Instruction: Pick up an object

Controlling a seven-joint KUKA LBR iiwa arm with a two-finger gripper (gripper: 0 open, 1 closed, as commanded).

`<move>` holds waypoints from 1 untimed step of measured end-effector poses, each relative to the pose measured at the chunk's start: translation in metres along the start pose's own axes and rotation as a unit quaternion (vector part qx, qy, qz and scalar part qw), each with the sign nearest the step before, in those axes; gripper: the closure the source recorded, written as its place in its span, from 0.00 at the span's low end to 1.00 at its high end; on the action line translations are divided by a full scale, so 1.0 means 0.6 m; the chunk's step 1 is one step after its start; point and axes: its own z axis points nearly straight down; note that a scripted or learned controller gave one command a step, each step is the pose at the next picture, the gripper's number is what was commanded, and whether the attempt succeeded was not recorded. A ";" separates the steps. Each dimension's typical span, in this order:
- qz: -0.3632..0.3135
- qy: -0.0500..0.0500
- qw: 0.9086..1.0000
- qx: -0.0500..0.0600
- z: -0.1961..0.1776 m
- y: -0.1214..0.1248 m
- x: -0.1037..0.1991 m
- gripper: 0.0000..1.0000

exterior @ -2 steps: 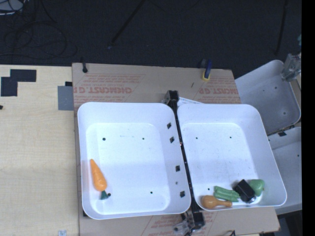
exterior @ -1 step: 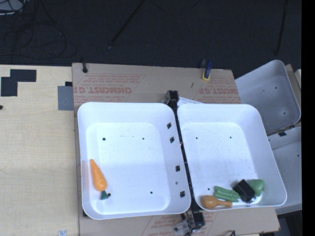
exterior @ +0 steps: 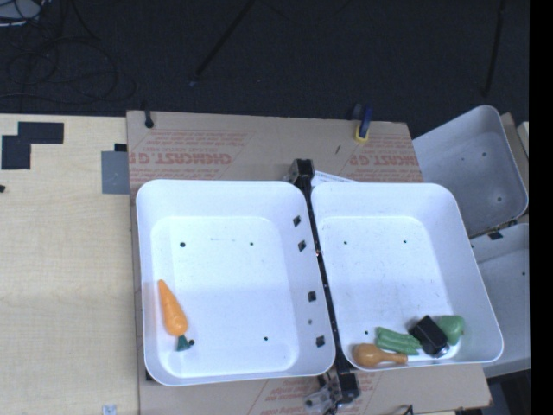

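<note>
An orange carrot [exterior: 172, 310] with a small green top lies near the front left corner of the left bin [exterior: 220, 210]. In the front right corner of the right bin [exterior: 389, 206] several small things lie together: an orange-tan pear-shaped piece [exterior: 377, 356], a green pod [exterior: 397, 341], a black block [exterior: 429, 335] and a green rounded piece [exterior: 451, 326].
The two white bins sit side by side on a cardboard sheet [exterior: 259, 150] over a light wooden bench [exterior: 60, 266]. A grey metal panel [exterior: 479, 167] stands at the right behind the right bin. A blue and yellow clamp [exterior: 364, 123] sits on the cardboard's back edge.
</note>
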 end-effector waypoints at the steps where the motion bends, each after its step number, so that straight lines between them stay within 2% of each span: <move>1: -0.003 0.000 1.000 0.001 -0.016 0.002 0.003 1.00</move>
